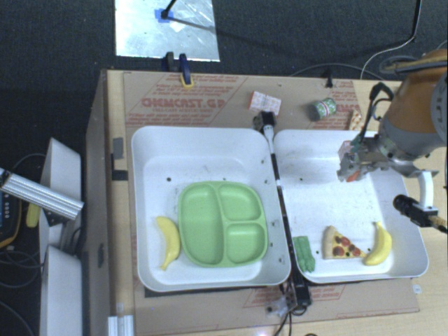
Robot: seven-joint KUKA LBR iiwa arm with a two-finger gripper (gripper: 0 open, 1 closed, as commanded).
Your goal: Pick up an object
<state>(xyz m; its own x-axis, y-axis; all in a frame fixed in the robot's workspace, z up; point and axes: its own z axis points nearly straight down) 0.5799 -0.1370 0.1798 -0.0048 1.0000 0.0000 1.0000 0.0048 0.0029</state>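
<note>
My gripper (350,168) hangs over the upper right part of the right bin (308,149), with nothing visible between its fingers. Below it, near the bin's front edge, lie a pizza slice (340,245), a yellow banana (380,245) and a small green block (304,252). The left bin (150,152) holds a green divided plate (224,222) and a second yellow banana (168,241) at the plate's left side.
A small green can (325,108) and a white card (265,102) rest on the board behind the bins. A black divider (274,170) runs between the two bins. A black fitting on the arm (413,211) sticks out over the right bin's right edge.
</note>
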